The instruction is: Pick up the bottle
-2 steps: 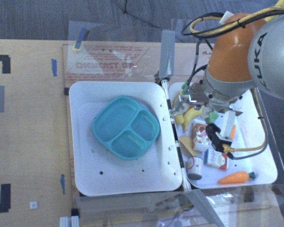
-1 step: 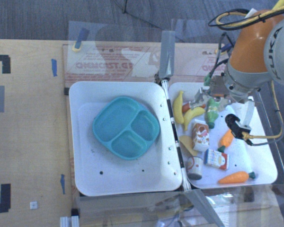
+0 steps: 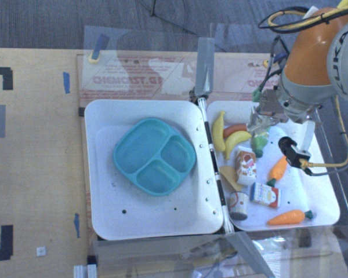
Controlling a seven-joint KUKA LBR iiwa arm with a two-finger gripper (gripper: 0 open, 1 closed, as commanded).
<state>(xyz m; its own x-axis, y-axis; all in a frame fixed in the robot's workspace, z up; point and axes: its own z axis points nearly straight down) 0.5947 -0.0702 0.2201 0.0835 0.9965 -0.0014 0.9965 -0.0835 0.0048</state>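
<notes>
Hand: the hand (image 3: 261, 122) hangs over the upper part of the right bin (image 3: 327, 204), at about 1 o'clock in the view; finger state cannot be determined.
Arm: grey wrist with orange band (image 3: 313, 54) enters from 2 o'clock.
Bottle: no item in the right bin can be identified as the bottle with certainty.
Right bin contents: two bananas (image 3: 229, 135) at the bin's 10 o'clock; green item (image 3: 259, 142) just below the hand; carton (image 3: 246, 165) at centre; two carrots (image 3: 278, 168) (image 3: 287, 217) toward 5 o'clock; small box (image 3: 265, 194); can (image 3: 238, 205) at 7 o'clock.
Left bin: the left bin (image 3: 104, 213) carries a teal divided plate (image 3: 155, 155) at its centre.
Worktop: the worktop (image 3: 35, 155) bears both bins side by side.
</notes>
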